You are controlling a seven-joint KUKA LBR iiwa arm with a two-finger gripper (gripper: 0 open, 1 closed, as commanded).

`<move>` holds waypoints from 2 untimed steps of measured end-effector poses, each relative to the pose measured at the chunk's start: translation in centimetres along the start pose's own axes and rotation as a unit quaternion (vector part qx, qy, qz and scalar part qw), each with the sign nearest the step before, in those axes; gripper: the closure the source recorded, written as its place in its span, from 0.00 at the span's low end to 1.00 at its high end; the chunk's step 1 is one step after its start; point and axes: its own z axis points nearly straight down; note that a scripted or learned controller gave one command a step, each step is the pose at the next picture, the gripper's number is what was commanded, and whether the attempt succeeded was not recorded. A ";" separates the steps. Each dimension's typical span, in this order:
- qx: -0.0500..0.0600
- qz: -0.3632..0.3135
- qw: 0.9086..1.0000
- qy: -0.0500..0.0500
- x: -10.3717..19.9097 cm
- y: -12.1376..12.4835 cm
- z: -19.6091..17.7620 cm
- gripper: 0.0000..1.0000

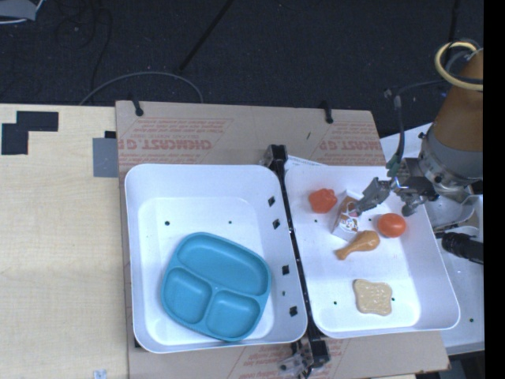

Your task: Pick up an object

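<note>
Two bins sit side by side on the bench (55, 235). The left bin (150, 188) holds a divided tray (215, 285) toward its near edge. In the right bin (430, 306), a tomato (322, 200) lies near the far left corner, a packet (347, 218) just right of it, a round fruit (391, 225) by the right wall, a drumstick (359, 245) between them and nearer, and a cracker (372, 297) close to the near edge. The hand (388, 194) hangs over the packet and round fruit.

Evenly and brightly lit from above, with soft, faint shadows under the blue divided tray (215, 286). Mild glare off the white bins (142, 212). Slightly soft and grainy overall; dark, murky floor (237, 38) at top.
</note>
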 end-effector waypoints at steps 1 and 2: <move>-0.006 -0.001 1.000 -0.001 0.0 0.2 -0.6 0.00; -0.003 -0.001 1.000 0.000 -0.1 0.5 3.8 0.00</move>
